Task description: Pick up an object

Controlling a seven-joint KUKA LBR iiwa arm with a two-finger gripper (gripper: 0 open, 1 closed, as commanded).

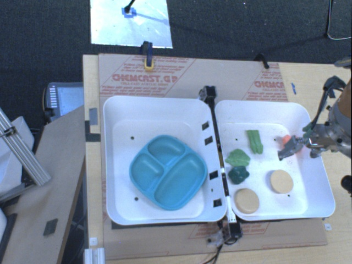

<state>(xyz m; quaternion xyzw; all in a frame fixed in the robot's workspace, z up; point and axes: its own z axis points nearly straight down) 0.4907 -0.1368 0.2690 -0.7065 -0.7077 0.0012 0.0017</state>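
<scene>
In the right bin (316,199) lie a long light-green piece (254,141), a leafy green piece (237,158), a dark green piece (238,175) and two tan round discs (281,181) (247,201). A small red-orange object (286,141) lies near the bin's right side. My gripper (294,147) hangs low over the right part of this bin, just beside and slightly below the red-orange object. Nothing is visibly held in it.
The left bin (118,147) holds a blue divided plate (168,171). A black divider strip (215,147) runs between the bins. Both bins rest on cardboard (165,76), with a clamp (148,56) at the back edge and a grey ramp (38,164) at the left.
</scene>
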